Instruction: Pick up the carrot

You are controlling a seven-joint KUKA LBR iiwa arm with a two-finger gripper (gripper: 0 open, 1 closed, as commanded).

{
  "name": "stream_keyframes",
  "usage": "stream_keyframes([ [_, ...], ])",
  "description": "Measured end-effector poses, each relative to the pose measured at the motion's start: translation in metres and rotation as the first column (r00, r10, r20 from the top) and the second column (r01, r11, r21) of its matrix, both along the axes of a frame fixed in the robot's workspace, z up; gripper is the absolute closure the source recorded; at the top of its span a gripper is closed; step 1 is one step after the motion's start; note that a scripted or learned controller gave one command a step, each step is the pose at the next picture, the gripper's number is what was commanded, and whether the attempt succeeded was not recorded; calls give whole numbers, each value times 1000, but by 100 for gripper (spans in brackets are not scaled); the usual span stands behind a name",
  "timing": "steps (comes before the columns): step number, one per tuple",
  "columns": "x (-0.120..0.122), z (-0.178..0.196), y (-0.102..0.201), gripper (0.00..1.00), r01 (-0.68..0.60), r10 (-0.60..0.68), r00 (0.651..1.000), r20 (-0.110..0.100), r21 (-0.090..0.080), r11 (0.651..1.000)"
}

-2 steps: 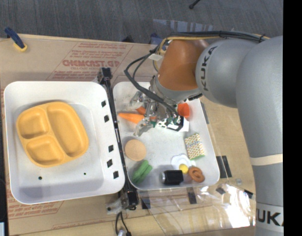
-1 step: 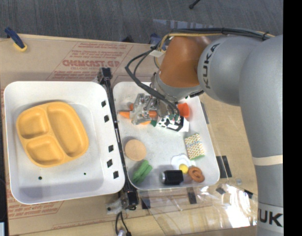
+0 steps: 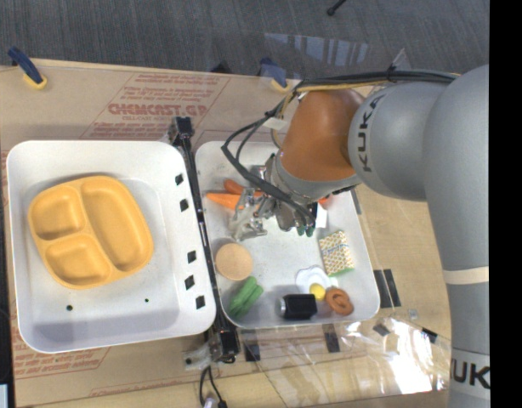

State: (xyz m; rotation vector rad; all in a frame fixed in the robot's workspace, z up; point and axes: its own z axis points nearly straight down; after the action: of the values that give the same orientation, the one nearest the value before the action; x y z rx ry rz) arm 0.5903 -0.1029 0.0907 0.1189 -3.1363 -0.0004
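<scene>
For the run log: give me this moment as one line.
arm: over right bin | gripper: low, beside carrot | carrot: lying in bin, not seen between fingers | yellow tray: left bin

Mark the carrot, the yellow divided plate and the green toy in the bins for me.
carrot [image 3: 222, 200]: camera view, middle of its orange body.
yellow divided plate [image 3: 116, 223]: camera view, its large right compartment.
green toy [image 3: 246, 296]: camera view, its middle.

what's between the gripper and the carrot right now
Nothing visible. The gripper is low in the right bin, right beside the carrot, which lies just to the view's left of it with no object between them.
</scene>
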Motion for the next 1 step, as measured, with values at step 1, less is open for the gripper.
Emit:
stream_keyframes([
  [1, 2, 1, 1, 0, -2, 2, 1000, 4, 0, 1000],
])
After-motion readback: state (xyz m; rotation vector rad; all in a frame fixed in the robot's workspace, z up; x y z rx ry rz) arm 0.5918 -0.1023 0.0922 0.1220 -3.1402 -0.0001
